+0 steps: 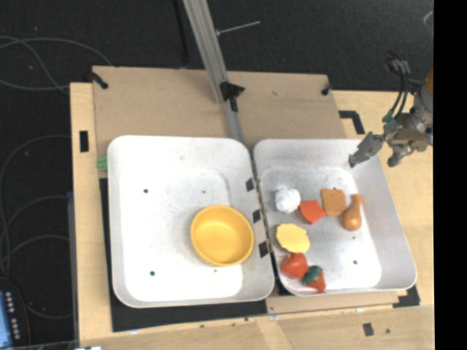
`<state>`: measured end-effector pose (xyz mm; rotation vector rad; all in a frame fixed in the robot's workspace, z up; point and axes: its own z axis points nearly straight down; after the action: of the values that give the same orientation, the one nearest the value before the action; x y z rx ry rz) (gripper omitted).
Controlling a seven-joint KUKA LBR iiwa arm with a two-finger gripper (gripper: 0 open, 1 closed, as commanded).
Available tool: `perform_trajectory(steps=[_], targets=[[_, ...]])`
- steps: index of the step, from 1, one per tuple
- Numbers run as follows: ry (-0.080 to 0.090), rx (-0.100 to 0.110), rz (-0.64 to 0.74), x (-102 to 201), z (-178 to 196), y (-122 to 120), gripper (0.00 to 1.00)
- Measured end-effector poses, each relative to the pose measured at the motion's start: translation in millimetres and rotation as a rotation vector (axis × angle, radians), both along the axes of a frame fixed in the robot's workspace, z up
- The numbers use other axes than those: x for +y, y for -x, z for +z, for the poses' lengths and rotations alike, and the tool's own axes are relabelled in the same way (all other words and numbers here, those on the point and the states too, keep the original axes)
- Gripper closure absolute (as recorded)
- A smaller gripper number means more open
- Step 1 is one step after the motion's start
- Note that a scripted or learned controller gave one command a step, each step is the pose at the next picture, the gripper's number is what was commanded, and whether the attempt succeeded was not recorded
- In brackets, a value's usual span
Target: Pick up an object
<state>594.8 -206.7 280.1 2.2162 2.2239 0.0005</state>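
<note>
My gripper (379, 154) hangs over the far right corner of the right bin (390, 257). Its two dark fingers are spread apart, open, with nothing between them. Below and to its left lie a brown toast-like piece (334, 200), an orange pear-shaped toy (353, 214), a red-orange piece (311, 211) and a white lump (287, 199). Nearer the front are a yellow flat piece (292, 237), a red tomato-like toy (294, 265) and a strawberry (314, 277). A yellow bowl (221, 235) stands in the left bin (146, 173).
A grey metal post (208, 42) slants down from the top to the seam between the bins. The bins rest on a brown board (284, 104) on the wooden bench. Cables trail on the dark floor at left.
</note>
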Motion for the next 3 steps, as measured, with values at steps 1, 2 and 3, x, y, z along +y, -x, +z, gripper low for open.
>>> perform_trajectory(steps=[1,2,3], targets=[[0.001,0.000,0.000,-0.1,0.0,0.0,0.00],[0.001,0.005,0.001,6.4,-54.9,-5.5,0.00],[0.002,0.006,-0.004,4.5,-100.3,2.9,0.00]])
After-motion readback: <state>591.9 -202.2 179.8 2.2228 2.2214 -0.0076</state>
